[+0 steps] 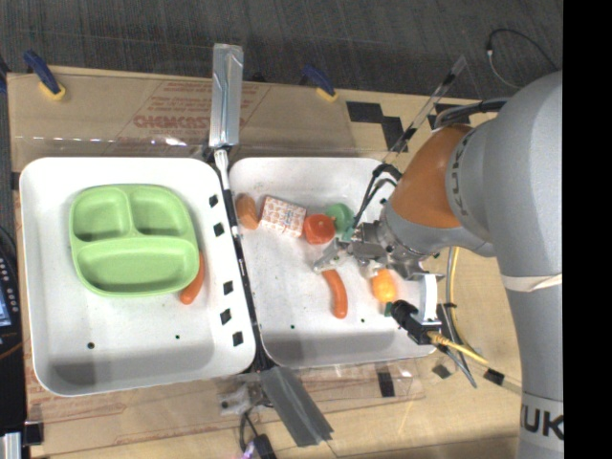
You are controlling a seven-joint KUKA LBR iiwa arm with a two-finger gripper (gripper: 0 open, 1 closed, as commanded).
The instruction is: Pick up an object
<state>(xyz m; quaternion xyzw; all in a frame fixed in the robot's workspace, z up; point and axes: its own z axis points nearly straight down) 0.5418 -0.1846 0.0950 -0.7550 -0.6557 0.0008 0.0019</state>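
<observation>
Hovering low over the right bin (287,342), tool (337,252) at the end of the grey arm (497,189): opening not discernible, nothing visibly held. Just beside it, within reach for a pick: orange sausage-shaped piece (338,294) below, red piece (319,228) and green piece (338,214) above, yellow-orange piece (383,284) to the right, patterned box (283,215) and brown piece (248,210) toward the divider. Well apart in the left bin (57,352): green divided tray (135,238), orange piece (192,288) at its corner.
</observation>
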